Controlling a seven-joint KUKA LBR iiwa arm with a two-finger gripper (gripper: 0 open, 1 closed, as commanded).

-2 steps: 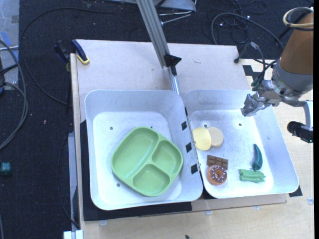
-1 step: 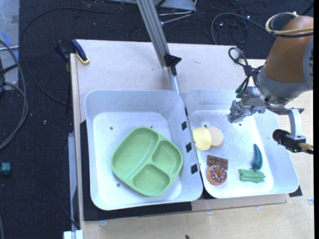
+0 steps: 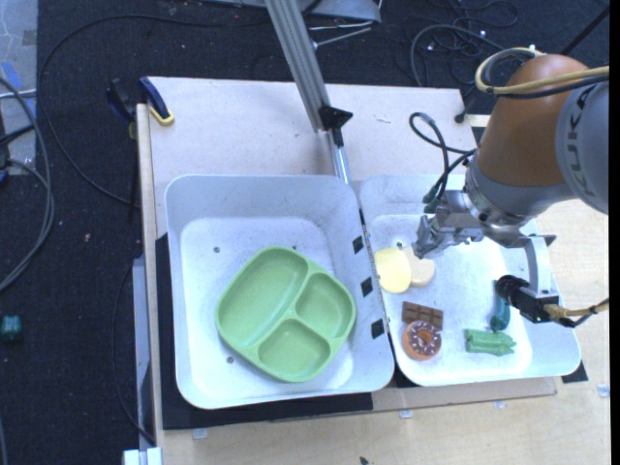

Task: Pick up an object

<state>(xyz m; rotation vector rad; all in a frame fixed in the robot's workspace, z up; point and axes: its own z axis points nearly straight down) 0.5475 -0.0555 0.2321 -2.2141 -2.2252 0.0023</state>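
The pincer [image 3: 427,242] is hanging low over the right bin [image 3: 552,361], near that bin's left wall, just above and right of a yellow lemon [image 3: 392,268] and a pale disc [image 3: 422,274] that is touching it. I cannot tell how wide the pincer is standing, nor whether anything is sitting in it. Closer to the counter's front edge, a chocolate bar [image 3: 421,313] is lying against a donut [image 3: 422,341], with a green toy [image 3: 489,342] to their right and a teal piece [image 3: 501,313] just above that. The left bin [image 3: 194,211] is carrying a green tray [image 3: 285,312].

The lemon is looking like the likely target (it is nearest the tool). Trouble here is probably coming from its shape and its neighbours: a round, smooth fruit is liable to squirt sideways if the pincer is closing off-centre, and the disc pressed against it is leaving little room on that side. The bin wall on the lemon's left is crowding the other side, so a descent slightly left is risking a strike on the wall.
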